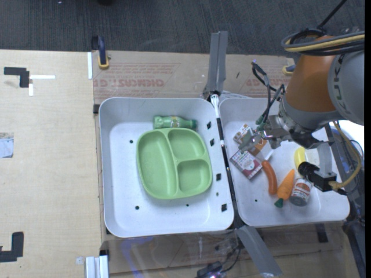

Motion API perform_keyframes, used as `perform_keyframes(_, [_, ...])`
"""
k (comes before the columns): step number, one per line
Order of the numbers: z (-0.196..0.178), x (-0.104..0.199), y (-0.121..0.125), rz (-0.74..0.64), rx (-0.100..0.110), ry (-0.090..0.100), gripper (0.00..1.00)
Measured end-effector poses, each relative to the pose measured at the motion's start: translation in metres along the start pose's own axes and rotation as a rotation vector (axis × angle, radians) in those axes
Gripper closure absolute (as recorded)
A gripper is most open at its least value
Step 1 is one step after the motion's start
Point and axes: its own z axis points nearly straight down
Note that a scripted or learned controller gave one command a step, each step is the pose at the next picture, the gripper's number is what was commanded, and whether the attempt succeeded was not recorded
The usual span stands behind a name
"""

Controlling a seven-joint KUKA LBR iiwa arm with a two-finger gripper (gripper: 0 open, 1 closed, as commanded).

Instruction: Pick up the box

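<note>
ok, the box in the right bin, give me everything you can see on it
The box is small and flat, like a carton, with a dark red face, a pale patch of print and a light edge. It lies flat on the floor of the right bin, turned at a slant to the bin walls, near the divider side. Its lower right corner meets or nearly meets the top of the orange sausage-like piece. The gripper sits just above it at a crumpled silvery packet; whether it touches the box is unclear.

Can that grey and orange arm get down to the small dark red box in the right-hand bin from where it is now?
Probably yes. The gripper hangs just above the small dark red box, which lies flat with its top uncovered. The orange sausage lies close beside it, so the fingers have little room there.
</note>
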Motion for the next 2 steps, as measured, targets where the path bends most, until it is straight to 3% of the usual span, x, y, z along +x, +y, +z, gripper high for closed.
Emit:
perform_keyframes(1, [0.0,0.045,-0.031,-0.118,0.0,0.001,0.0])
perform_keyframes(2, [0.096,-0.077,-0.02,0.148,-0.004,-0.001,0.0])
